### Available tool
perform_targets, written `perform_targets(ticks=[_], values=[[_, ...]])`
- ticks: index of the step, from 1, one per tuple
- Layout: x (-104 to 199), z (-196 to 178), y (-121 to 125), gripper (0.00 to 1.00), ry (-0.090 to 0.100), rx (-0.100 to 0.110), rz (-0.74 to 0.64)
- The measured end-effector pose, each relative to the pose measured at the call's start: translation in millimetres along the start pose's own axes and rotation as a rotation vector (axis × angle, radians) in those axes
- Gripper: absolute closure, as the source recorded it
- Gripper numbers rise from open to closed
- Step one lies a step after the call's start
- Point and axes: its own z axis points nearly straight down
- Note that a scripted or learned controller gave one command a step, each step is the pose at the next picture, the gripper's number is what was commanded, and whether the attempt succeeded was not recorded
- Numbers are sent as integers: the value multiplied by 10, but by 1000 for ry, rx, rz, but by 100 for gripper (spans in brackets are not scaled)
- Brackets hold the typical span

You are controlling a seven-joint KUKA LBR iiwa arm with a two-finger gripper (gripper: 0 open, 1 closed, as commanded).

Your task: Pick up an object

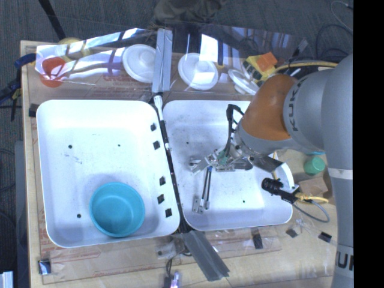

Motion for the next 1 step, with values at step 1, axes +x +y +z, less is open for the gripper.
perform_targets(ticks=[1], values=[[-288,31,637,0,2,6,291]])
